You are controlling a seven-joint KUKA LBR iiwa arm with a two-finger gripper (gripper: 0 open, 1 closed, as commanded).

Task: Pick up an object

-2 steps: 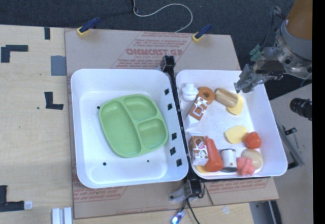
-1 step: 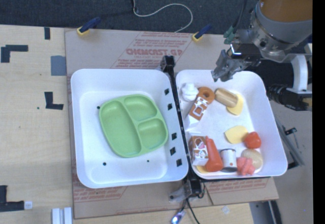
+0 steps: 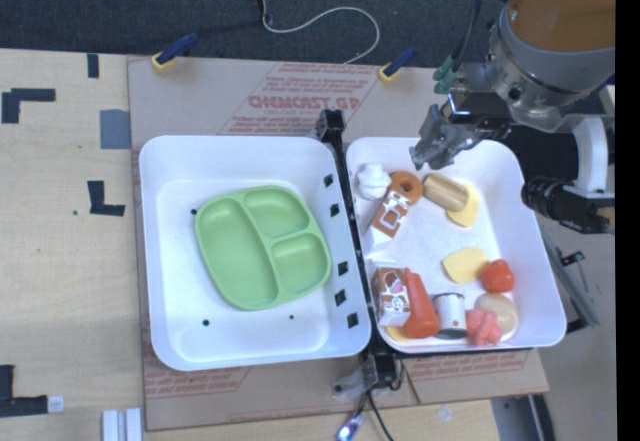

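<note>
Two shallow white bins side by side at mid-frame: left bin, right bin. One green divided plate with three compartments in the left bin, lying flat, slightly turned.

In the right bin, a clutter of small play-food items. Toward its upper left: one small white piece, one doughnut-like ring, one orange-and-white carton just below the ring, one tan bread roll lying on a pale yellow slice. Lower right: one yellow wedge, one red tomato touching it, one pale round item, one pink piece. Lower left: one printed box, one red bottle, one small can, all crowded together.

Gripper at the upper edge of the right bin, above the roll and ring, grey arm with orange band at upper right of frame. Fingers dark and bunched; cannot tell whether parted or closed, nothing visibly between them.
</note>
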